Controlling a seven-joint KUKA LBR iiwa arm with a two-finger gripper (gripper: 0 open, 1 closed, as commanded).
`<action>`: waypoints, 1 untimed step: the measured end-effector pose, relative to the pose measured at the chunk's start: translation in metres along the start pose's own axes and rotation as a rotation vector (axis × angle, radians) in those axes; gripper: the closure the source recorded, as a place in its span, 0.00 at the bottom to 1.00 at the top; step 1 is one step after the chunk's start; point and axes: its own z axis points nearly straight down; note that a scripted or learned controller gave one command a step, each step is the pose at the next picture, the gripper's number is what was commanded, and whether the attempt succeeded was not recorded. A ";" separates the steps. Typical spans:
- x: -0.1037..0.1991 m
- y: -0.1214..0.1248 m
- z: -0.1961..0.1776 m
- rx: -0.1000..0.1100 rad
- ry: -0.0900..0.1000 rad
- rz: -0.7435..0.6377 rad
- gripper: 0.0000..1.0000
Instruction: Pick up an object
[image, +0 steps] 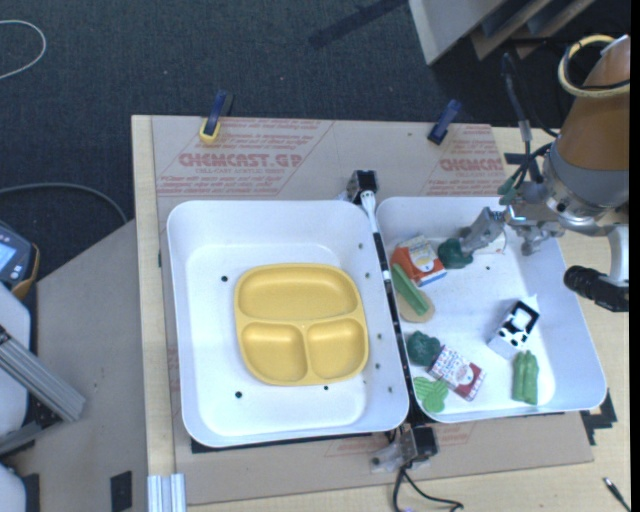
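1. Camera view: the fingers (470, 240) appear closed around a dark green object (455, 253) in the right bin (590, 350).
2. Lifting should go straight up, slowly, clear of the orange carton (420, 262) just beside.

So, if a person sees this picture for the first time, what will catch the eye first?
Most likely the yellow divided tray, lying alone in the middle of the left bin. Next comes the grey and orange arm reaching in from the right, its gripper low over the right bin beside a dark green object. Small toys are scattered there too, among them a black and white one.
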 end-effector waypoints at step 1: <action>0.000 0.003 -0.008 -0.014 -0.002 -0.003 0.00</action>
